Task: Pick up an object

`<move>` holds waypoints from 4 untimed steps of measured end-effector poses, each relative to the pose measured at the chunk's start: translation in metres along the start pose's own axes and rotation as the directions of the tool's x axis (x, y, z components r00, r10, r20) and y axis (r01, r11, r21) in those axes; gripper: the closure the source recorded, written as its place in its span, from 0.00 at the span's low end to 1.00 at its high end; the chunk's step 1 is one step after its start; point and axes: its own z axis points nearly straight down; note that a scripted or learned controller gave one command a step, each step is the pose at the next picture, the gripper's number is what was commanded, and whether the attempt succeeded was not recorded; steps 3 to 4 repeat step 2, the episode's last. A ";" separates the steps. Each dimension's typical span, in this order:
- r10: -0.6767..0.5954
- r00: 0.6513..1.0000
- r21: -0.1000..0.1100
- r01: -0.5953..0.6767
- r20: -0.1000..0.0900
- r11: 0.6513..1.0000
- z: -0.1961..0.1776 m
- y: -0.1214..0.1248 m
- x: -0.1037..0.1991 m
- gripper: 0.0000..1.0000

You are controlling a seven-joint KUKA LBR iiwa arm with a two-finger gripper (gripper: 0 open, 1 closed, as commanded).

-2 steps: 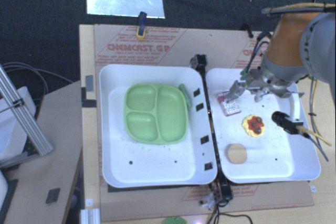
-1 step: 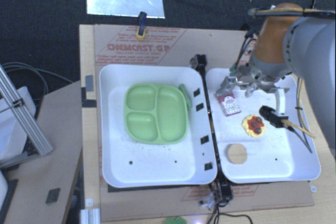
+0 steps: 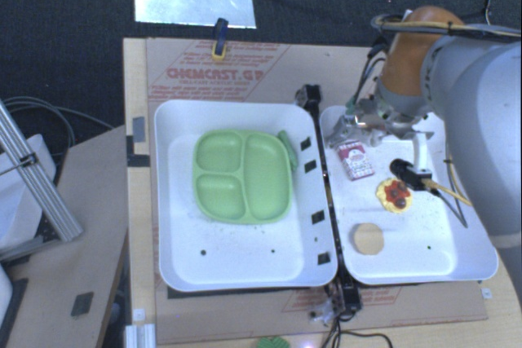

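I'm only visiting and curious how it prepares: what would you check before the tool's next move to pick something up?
1. Things to pick lie in the right bin: red-and-white packet, yellow-and-red piece, tan disc: ok.
2. Tool is over that bin, close to the packet: ok.
3. Tool has nothing in it: cannot tell.
4. The three things lie apart from one another: ok.
5. Green plate lies in the left bin, away from the arm: ok.
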 end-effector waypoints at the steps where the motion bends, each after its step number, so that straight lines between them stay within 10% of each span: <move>1: -0.001 1.000 -0.002 0.001 0.000 1.000 -0.013 0.000 0.000 1.00; 2: -0.002 1.000 -0.006 0.002 -0.002 1.000 -0.108 -0.012 0.049 1.00; 4: -0.002 1.000 -0.006 0.002 -0.002 1.000 -0.108 -0.012 0.049 1.00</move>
